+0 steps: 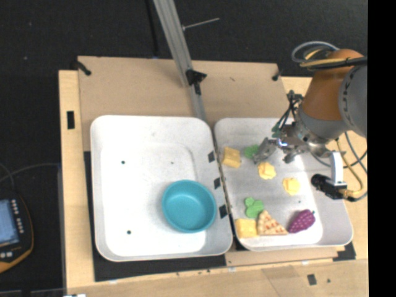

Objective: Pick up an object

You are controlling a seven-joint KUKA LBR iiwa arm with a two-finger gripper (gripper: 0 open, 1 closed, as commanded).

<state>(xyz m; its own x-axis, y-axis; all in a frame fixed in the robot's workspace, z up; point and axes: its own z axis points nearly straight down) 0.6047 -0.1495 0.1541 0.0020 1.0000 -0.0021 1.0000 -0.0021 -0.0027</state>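
Your gripper (276, 148) hangs low over the right bin (337, 228), near its upper middle, but you cannot tell from this angle whether the jaws are spread or pressed together. Just beside them sits a small green piece (251, 151), with a yellow lump (266, 171) directly below. A yellow block (232, 158) lies to the left near the bin's wall, another yellow bit (291, 185) to the right. Further down you've got a green toy (252, 206), a pizza slice (270, 224), a yellow cube (245, 228) and purple grapes (301, 221). Across in the left bin (124, 141), a blue bowl (188, 205) rests on its own, upright.
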